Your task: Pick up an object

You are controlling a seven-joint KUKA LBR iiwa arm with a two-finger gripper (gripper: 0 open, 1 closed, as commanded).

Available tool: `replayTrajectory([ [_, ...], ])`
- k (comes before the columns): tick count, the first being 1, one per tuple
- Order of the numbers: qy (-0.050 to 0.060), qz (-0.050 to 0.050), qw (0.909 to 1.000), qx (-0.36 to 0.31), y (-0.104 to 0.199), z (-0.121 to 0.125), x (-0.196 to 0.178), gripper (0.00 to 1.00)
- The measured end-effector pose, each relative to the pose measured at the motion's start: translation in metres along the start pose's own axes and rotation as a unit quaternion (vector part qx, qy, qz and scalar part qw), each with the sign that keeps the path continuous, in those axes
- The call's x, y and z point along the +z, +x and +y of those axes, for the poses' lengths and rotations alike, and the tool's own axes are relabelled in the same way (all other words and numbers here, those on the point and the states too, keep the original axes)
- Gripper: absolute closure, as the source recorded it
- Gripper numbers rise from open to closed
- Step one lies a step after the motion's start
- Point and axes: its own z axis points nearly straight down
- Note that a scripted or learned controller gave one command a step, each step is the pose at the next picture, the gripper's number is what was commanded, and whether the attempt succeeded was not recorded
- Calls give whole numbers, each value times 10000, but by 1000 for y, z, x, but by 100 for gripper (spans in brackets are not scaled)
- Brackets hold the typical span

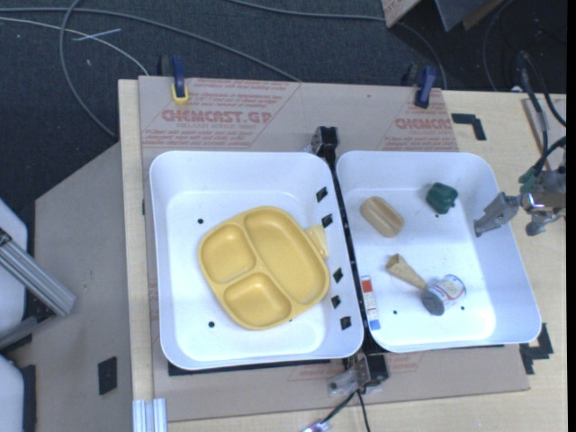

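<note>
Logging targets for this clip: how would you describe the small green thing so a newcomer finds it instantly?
Take the right-hand white bin. In its far corner, nearest the gripper, lies a small dark green object. It is the only green item there; its neighbours are a tan bread-like roll and a brush-like tool.

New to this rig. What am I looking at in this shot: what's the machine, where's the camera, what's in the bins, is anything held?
One fixed camera looks down at a slant on a bench with two shallow white bins. The left bin holds a yellow divided tray. The right bin holds a tan bread-like piece, a dark green object, a brush-like tool and a small red-and-white stick. The robot arm's two-finger gripper comes in from the right, at the right bin's edge. Nothing sits between its fingers.
</note>
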Motion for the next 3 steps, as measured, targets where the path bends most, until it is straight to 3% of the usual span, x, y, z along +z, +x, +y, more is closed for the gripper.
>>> replayTrajectory([
  [1,-46,-11,10000,-14,0,2,-4,0],
  [3,-16,1,10000,-16,3,4,97,0],
])
